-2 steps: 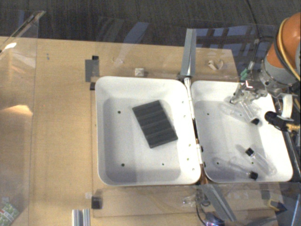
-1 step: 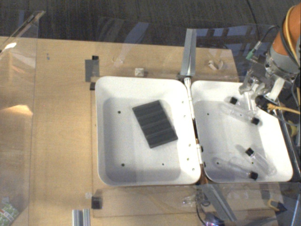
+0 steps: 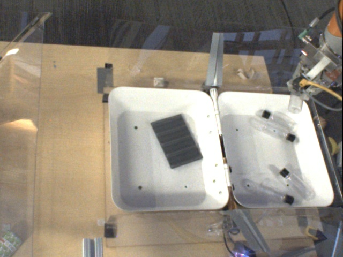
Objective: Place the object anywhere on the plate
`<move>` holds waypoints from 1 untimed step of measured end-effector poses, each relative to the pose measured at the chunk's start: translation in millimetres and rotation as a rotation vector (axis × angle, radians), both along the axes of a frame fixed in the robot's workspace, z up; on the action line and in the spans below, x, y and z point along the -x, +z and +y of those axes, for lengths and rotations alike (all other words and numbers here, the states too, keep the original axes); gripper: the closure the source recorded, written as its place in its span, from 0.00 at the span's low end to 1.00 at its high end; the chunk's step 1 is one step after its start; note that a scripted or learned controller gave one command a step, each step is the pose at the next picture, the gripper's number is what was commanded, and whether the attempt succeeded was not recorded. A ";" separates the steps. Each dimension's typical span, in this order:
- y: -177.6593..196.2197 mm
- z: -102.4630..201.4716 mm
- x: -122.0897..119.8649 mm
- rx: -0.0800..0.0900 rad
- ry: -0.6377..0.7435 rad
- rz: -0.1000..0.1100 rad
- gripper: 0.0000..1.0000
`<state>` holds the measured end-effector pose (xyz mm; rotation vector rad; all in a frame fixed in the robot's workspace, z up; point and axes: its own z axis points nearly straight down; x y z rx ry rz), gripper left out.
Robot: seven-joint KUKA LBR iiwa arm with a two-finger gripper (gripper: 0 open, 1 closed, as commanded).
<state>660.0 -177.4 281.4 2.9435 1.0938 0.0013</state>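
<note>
No legible text, label, brand, number or sign is being shown on anything in view.

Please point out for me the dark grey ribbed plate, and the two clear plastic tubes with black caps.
Dark grey ribbed rectangular plate [image 3: 176,141], camera view, its centre.
Upper clear plastic tube with black caps [image 3: 277,126], camera view, middle of its body.
Lower clear plastic tube with black caps [image 3: 293,183], camera view, middle of its body.

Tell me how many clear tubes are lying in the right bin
2. One clear tube lies toward the right bin's far side, the other clear tube near its front edge.
</note>
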 end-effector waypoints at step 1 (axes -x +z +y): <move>48.0 -3.0 -1.1 -0.001 -0.265 0.001 1.00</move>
